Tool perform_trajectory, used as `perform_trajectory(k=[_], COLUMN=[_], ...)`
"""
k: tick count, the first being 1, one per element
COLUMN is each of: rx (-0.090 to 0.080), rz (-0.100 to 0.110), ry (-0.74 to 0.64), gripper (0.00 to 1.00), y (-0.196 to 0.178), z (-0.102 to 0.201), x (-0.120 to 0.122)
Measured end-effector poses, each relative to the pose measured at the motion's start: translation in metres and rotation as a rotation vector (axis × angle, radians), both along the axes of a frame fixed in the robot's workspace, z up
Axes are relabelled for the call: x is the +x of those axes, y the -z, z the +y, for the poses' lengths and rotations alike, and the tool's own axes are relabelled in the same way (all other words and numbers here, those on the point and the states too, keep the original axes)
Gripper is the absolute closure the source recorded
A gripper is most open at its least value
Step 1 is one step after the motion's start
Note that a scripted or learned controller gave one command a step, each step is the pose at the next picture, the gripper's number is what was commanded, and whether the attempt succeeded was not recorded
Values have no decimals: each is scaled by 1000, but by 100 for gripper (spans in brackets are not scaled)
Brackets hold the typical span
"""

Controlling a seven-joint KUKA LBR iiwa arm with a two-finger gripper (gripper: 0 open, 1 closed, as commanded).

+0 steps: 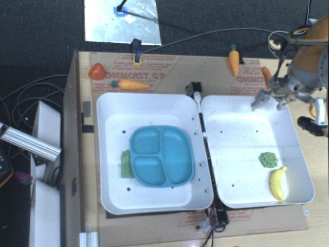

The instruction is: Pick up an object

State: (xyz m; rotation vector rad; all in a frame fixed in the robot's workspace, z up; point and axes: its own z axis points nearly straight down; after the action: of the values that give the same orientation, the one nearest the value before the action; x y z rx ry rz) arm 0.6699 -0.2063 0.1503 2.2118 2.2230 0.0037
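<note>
From above, the left bin [110,112] holds a blue divided plate [161,155] with a green item [126,164] touching its left edge. The right bin [293,138] holds a green cluster [268,159] and just beside it a banana [278,183]. The hand [271,101] hovers at that bin's far rim, fingers spread, empty. On the cardboard-covered surface [169,68] lie carrots [130,85]; printing reads "CHEMCAST".

The shallow white right-hand bin [241,138] lay mostly bare across its middle and left, open to a reach from above. A green knobbly ball [268,159] and a yellow toy banana [277,182] crowded its near right corner, close together. A blue divided plastic plate [161,155] covered most of the white left-hand bin [115,117], a green strip [126,164] wedged beside it.
</note>
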Motion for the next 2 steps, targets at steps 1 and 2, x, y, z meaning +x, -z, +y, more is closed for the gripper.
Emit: perform_trajectory(k=[1, 2], rx=[0, 2], rz=[3, 6], ry=[3, 4], gripper=[0, 0], y=[-46, -7], z=[-1, 0], x=[-115, -129])
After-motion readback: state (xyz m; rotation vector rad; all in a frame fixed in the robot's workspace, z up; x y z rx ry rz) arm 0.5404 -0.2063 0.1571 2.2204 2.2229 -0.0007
